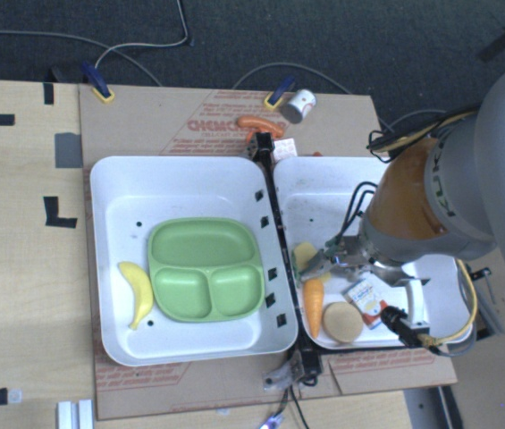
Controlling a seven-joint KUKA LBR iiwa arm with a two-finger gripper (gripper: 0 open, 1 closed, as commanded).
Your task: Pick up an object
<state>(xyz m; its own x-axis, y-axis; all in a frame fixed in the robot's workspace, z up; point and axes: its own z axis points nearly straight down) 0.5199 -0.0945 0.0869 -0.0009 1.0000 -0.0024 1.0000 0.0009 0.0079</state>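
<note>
- Gripper [331, 259] sits low in the right bin [324, 179], arm [431, 195] over it from the right. Whether it is released, clenched or grasping anything: can't tell, wrist hardware covers that end.
- Nothing seen lifted clear of the bin floor, so pick judged not done yet. Looks like approach/descent stage, no proof of a grasp.
- Closest candidate: pale yellow-green piece [304, 255], just beside the gripper on its left-bin side, against the divider wall.
- Next: carrot [313, 303], just below the gripper toward the bin's near edge, lying lengthwise along the divider.
- Tan round obj [342, 322], touching or nearly touching the carrot, further toward the near edge.
- Small printed packet [367, 298], beside the round obj, partly under the wrist hardware.
- Further off, across the divider from the gripper: left bin [109, 186] w/ green divided plate [206, 268]; banana [138, 294] beyond the plate, well apart from the gripper.
- Farthest: small grey cylinder [298, 105] and orange-red item [259, 124] on cardboard outside the bins, beyond the far rim.
- Left to do, as judged: close on one obj (yellow-green piece likeliest), lift, confirm it comes up. Risk: divider wall crowds that piece.
</note>
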